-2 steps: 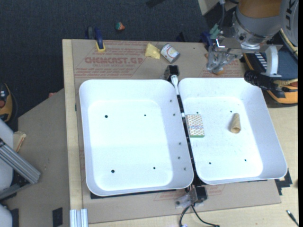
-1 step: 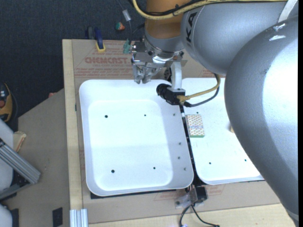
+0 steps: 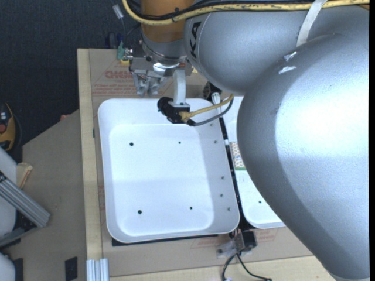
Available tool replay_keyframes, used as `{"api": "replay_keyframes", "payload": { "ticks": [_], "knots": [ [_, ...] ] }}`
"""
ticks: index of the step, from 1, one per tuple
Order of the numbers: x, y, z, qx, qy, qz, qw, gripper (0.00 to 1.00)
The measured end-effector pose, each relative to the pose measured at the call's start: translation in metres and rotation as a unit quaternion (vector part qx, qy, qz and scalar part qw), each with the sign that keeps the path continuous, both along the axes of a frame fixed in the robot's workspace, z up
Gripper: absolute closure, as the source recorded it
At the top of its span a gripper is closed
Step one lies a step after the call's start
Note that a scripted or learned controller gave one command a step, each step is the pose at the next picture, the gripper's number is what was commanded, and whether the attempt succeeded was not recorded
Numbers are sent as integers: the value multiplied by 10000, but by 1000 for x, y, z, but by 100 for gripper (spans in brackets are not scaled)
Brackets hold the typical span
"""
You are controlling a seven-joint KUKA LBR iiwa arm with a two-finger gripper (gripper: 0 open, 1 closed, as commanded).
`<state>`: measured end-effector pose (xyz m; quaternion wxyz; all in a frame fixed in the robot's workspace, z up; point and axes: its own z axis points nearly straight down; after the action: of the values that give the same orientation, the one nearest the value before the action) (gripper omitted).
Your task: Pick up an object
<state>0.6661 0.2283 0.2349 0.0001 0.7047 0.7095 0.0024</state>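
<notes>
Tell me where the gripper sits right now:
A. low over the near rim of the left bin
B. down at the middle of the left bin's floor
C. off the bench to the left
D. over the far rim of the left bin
D: the gripper hangs below the orange band at the far rim of the left bin, above the brown bench edge.
</notes>
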Motion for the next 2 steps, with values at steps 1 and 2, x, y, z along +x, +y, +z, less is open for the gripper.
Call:
{"api": "replay_keyframes", "payload": {
  "ticks": [1, 2],
  "knots": [
    [2, -47, 84, -10, -37, -51, 10000, 100],
    [-2, -1, 18, -20, 62, -14, 10000, 100]
  ]
}}
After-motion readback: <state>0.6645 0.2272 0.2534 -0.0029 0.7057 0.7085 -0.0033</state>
